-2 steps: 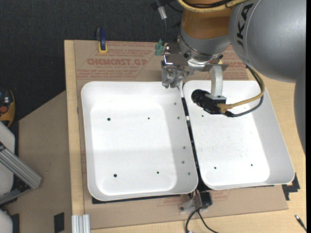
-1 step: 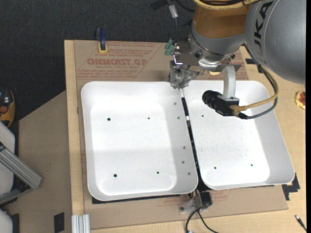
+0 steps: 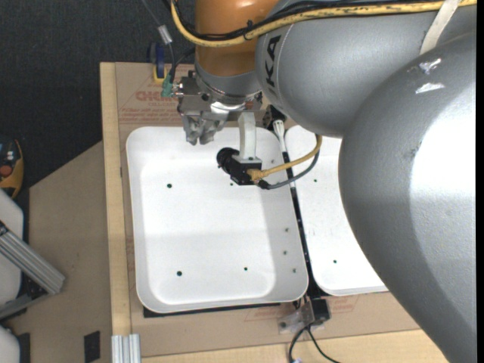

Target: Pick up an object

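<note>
Two shallow white plastic bins are sitting side by side on a pale brown board, the left bin lying in plain sight and the right bin lying partly under the big grey arm with its glossy orange band. The metal two-finger gripper is hanging over the far edge of the left bin, near its back wall. How far the tool is standing open cannot be told from this slant, nor whether it is gripping anything.

A small black lump is showing just beside the gripper, over the far part of the left bin. A yellow cable is running to it, so it may be belonging to the arm's own fittings and not be a loose object; the view is not settling that. A few small dark dots are marking the left bin's floor.

Judging by this, the pick is looking not yet done: nothing is visibly being lifted, and finding, grasping and raising an object all seem to be remaining.

Red printed writing is showing on the board's far end, beginning "CHO", the rest being too faint to read. Black letters are showing on the arm's casing, reading "K" and part of another.
</note>
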Available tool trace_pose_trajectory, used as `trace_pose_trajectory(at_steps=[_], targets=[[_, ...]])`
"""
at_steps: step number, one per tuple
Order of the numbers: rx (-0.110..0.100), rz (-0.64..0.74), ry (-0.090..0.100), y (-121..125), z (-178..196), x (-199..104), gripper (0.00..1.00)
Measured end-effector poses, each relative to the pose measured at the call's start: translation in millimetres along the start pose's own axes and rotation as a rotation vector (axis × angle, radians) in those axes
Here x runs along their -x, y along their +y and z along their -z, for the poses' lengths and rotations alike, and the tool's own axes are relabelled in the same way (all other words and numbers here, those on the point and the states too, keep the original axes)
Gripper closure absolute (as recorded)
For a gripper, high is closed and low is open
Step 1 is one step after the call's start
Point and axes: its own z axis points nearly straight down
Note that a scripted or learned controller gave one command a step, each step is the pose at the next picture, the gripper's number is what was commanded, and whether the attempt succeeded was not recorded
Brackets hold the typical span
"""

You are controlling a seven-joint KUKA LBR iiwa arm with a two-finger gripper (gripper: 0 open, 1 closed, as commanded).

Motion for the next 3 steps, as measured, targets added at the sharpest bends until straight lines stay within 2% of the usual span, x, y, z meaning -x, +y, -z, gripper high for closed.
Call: trace_pose_trajectory(at_steps=[1, 2, 3], targets=[[0.011, -0.008, 0.000, 11.7, 36.4, -7.0, 1.00], [0.006, -0.011, -0.001, -8.5, 61.4, 3.6, 1.00], [0.010, -0.011, -0.001, -16.8, 84.3, 12.2, 1.00]])
